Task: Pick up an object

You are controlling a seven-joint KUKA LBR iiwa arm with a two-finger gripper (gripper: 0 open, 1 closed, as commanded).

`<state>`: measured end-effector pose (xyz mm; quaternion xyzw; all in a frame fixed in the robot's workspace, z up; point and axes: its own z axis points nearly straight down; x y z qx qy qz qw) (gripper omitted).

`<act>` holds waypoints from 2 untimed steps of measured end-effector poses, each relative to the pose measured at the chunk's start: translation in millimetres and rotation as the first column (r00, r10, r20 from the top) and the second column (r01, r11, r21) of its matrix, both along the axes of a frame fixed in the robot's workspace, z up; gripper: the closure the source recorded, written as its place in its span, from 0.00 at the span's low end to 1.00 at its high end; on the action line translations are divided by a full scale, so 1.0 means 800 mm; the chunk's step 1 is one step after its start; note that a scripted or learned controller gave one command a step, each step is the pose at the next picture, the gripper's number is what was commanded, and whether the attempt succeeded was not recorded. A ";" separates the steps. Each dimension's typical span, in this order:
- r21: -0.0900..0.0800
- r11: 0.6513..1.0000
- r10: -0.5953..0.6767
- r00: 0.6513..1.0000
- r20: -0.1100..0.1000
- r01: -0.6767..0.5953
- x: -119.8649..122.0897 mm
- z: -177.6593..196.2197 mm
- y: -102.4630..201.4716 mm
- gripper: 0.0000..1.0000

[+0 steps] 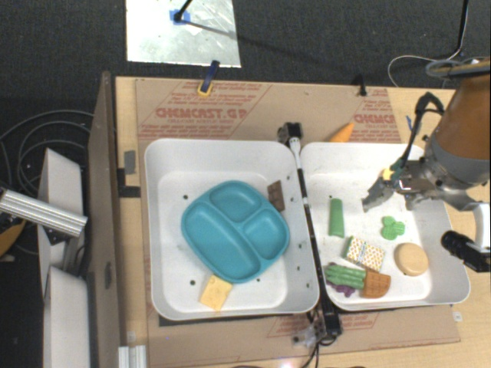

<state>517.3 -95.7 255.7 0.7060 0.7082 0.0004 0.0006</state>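
Note:
My gripper (376, 196) hangs over the middle of the right bin (449, 282), on the grey arm with its orange band that comes in from the right. Nothing shows in its grasp. Below and left of it lies a green stick (336, 217). A small green leafy piece (392, 228) lies just below it. Nearer the front are a tan round bun (412, 259), a patterned block (364, 252), a green bumpy piece (344, 273) and an orange waffle piece (376, 284).
The left bin (165, 282) holds a teal divided plate (235, 229), a brown block (276, 195) and a yellow square (215, 292). An orange carrot-like piece (342, 133) lies on the cardboard behind the bins. A black ridge (303, 198) divides the two bins.

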 end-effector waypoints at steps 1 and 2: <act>0.000 1.000 0.002 1.000 -0.003 -0.002 0.080 -0.096 -0.014 0.00; 0.001 1.000 -0.001 1.000 -0.001 0.001 0.067 -0.218 0.013 0.00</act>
